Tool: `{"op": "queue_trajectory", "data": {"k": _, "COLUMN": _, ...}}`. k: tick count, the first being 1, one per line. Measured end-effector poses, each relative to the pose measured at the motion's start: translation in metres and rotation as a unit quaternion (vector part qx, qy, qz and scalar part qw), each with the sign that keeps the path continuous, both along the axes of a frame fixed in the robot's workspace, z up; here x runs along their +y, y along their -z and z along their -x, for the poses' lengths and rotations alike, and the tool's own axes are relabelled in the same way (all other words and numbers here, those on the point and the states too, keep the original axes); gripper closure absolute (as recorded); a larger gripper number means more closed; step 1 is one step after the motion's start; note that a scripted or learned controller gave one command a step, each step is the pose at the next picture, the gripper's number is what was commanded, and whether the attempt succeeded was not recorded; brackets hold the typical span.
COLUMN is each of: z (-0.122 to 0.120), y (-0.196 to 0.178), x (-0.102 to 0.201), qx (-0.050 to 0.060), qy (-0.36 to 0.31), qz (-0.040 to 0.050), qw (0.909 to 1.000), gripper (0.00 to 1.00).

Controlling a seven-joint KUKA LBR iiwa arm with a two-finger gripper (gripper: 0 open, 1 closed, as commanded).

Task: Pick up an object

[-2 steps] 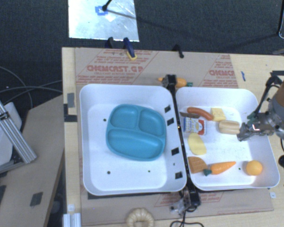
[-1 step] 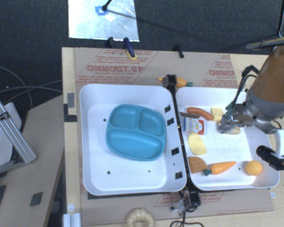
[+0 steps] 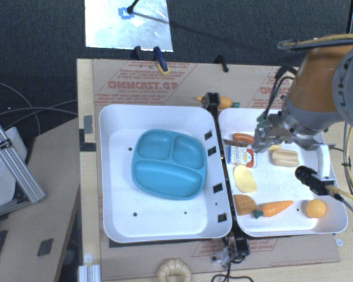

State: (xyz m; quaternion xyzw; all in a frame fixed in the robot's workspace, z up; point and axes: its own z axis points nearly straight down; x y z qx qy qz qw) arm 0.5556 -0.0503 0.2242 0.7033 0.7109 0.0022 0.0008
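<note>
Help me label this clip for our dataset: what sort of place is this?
Likely a robotics lab: a robot arm over two white bins, toy food like a carrot, loose cables on dark carpet.

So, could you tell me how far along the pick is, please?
Nothing looks picked yet. The gripper is low over the right bin, by the hot dog and packet, but no item is visibly between its fingers. The carrot and orange still lie there. Grasping and lifting remain.
</note>
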Motion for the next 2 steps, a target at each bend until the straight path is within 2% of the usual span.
{"op": "queue_trajectory", "data": {"k": 1, "z": -0.01, "y": -0.007, "x": 0.051, "qx": 0.0, "qy": 0.0, "qz": -0.0002, "qw": 1.0, "gripper": 1.0}}
{"op": "queue_trajectory", "data": {"k": 2, "z": -0.031, "y": -0.005, "x": 0.09, "qx": 0.0, "qy": 0.001, "qz": -0.0001, "qw": 1.0, "gripper": 1.0}}
